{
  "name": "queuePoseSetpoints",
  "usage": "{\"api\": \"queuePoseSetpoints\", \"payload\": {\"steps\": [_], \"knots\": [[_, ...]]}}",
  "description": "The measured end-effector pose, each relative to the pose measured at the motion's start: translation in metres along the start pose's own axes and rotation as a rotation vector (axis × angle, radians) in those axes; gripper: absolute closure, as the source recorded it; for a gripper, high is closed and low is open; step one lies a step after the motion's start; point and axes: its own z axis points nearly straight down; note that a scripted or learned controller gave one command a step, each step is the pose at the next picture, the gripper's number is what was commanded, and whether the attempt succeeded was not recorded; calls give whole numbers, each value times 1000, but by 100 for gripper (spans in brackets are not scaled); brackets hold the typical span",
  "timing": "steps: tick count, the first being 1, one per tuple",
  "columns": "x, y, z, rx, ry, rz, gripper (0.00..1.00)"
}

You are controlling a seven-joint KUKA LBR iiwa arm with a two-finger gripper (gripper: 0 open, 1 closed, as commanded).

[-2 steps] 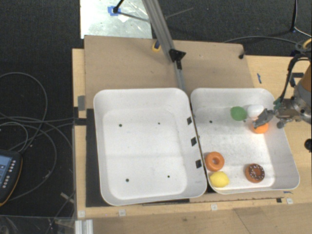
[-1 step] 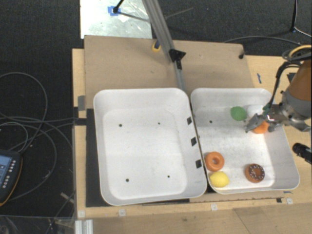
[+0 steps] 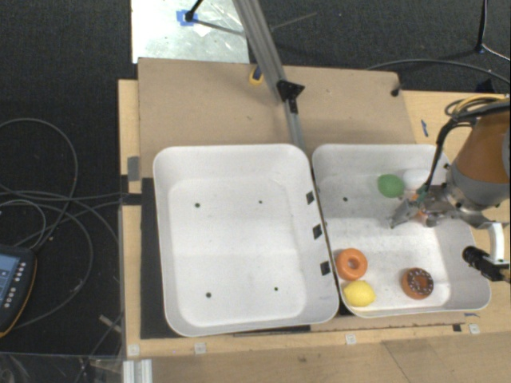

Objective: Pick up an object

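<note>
A: Where does the pick stand?

B: Early, I'd say — nothing is lifted. The gripper (image 3: 406, 211) sits low in the right bin (image 3: 343, 166), its fingers spread apart with nothing between them.

A: And the objects?

B: All four rest on that bin's floor. The green ball (image 3: 390, 185) lies just beside the fingertips, up and to the left. The orange ring (image 3: 351, 263) and the yellow lemon (image 3: 359, 294) touch each other near the front-left corner, and the brown doughnut (image 3: 417, 282) lies apart from them toward the front right. The left bin (image 3: 172, 214) holds none of them.

A: What remains?

B: Everything that counts — closing on one object and raising it. The green ball looks the likeliest target.
</note>
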Motion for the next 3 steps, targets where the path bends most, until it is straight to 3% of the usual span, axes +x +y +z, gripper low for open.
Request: {"api": "queuePoseSetpoints", "payload": {"steps": [1, 3], "knots": [[-1, 2, -14, -7, -2, 0, 100], [6, -2, -122, -11, -4, -4, 100]]}}
